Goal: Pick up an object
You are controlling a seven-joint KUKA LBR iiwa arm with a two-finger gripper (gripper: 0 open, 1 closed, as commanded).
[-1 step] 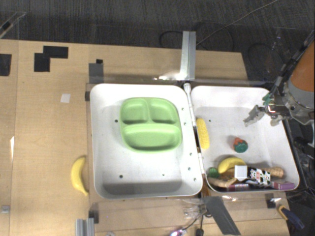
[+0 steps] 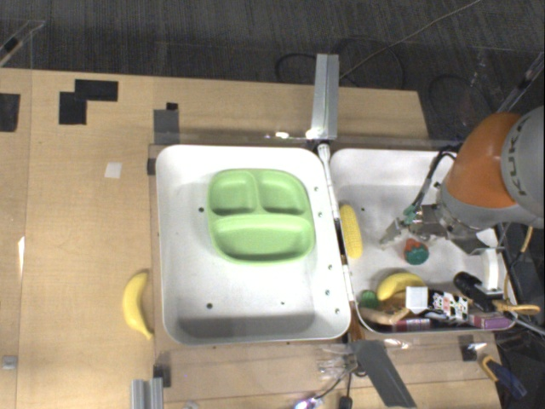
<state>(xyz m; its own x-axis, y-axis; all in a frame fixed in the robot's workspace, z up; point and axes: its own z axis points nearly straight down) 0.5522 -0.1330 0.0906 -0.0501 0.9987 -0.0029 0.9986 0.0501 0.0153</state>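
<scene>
1. Objects for picking were heaped in the right bin (image 2: pixel 375 173): a corn cob (image 2: pixel 351 231) against the divider, a red-and-green piece (image 2: pixel 415 250) and a banana (image 2: pixel 398 284) toward the near wall.
2. The tool (image 2: pixel 415 225) was seen low over the red-and-green piece, probably lined up for a grasp.
3. Whether the tool was apart or together could not be told.
4. A green tray (image 2: pixel 259 214) was lying in the left bin (image 2: pixel 183 254).
</scene>
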